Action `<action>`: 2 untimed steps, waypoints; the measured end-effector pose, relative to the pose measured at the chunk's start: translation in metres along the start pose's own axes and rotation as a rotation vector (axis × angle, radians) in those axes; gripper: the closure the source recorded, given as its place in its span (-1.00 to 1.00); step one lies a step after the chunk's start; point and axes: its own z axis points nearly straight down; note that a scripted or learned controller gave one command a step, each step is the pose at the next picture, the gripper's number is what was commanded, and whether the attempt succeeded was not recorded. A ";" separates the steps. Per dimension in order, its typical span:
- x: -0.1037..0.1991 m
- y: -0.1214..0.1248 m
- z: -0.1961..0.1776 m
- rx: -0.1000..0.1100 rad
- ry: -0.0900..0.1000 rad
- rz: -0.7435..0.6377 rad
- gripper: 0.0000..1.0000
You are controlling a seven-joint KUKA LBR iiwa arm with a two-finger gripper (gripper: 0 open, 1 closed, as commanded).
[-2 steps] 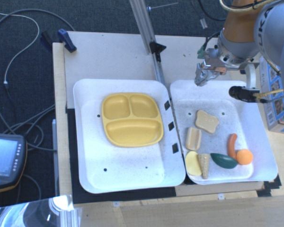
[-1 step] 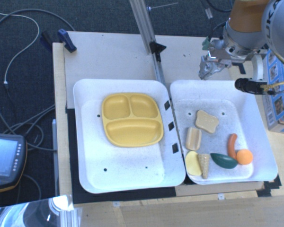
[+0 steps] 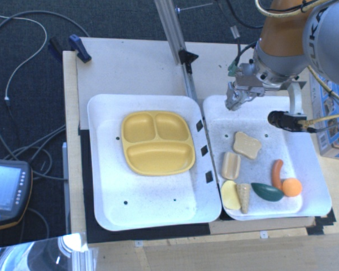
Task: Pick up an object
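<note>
Nearest, in right white bin (image 3: 311,151): pale yellow wedge (image 3: 230,195), dark green pod (image 3: 267,191), orange ball (image 3: 292,187). Farther, tan toast-shaped slice (image 3: 247,145), lying apart, likely easiest pick. Beyond, gripper (image 3: 235,101) above far edge, holding nothing; jaws' opening cannot be told. Best descend straight, centred over slice.

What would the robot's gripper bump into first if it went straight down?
Probably the bare white floor of the right bin, near its back edge. The gripper hangs behind the toast slice, though depth is hard to judge.
</note>
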 end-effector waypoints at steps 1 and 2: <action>0.038 -0.032 0.012 0.002 0.000 0.000 1.00; 0.095 -0.062 0.013 0.001 0.001 -0.003 1.00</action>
